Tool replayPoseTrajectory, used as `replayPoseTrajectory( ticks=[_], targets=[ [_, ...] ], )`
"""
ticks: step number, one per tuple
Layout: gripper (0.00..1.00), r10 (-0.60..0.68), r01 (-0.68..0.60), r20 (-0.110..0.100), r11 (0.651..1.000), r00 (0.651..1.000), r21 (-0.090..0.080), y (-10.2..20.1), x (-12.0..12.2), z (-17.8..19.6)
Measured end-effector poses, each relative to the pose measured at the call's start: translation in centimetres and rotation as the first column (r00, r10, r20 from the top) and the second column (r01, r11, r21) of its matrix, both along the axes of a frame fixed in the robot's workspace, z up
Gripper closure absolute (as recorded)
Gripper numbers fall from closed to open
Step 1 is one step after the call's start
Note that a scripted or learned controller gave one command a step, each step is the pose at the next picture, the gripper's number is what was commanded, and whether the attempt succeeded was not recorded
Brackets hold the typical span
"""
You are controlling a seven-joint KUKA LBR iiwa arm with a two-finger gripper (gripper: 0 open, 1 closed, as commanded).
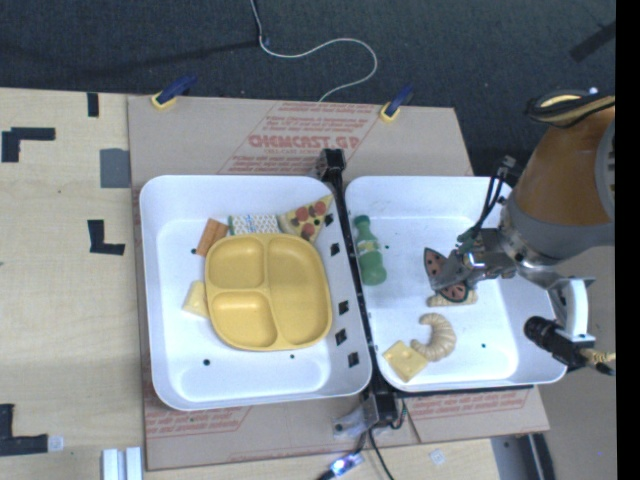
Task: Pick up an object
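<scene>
Pizza slice [440,266] in the right bin [500,368] sits at the claw [462,276]; grip state unclear.

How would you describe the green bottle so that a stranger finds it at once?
Look at the right-hand shallow white bin, then at its left wall beside the divider. The small green plastic bottle lies there, cap toward the far edge. It is the only green thing; the curved beige croissant and yellow cheese wedge lie nearer the front.

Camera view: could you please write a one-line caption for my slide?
KUKA arm's gripper low in the right bin beside a croissant and green bottle; yellow divided plate in the left bin.
</scene>
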State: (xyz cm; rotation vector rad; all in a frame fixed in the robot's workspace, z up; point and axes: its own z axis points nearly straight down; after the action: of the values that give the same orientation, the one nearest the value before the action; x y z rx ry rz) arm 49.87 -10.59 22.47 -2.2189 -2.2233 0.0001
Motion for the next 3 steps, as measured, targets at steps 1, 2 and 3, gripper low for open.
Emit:
replayPoseTrajectory(
  ticks=[1,2,3],
  targets=[
    [1.0,0.004,-0.004,-0.003,1.0,1.0,0.001,5.6,0.4,-1.1],
    [1.0,0.007,-0.007,-0.001,1.0,1.0,0.002,12.0,1.0,-0.4],
    [1.0,0.0,0.0,-0.003,1.0,1.0,-0.001,13.7,0.5,-0.9]
  ],
)
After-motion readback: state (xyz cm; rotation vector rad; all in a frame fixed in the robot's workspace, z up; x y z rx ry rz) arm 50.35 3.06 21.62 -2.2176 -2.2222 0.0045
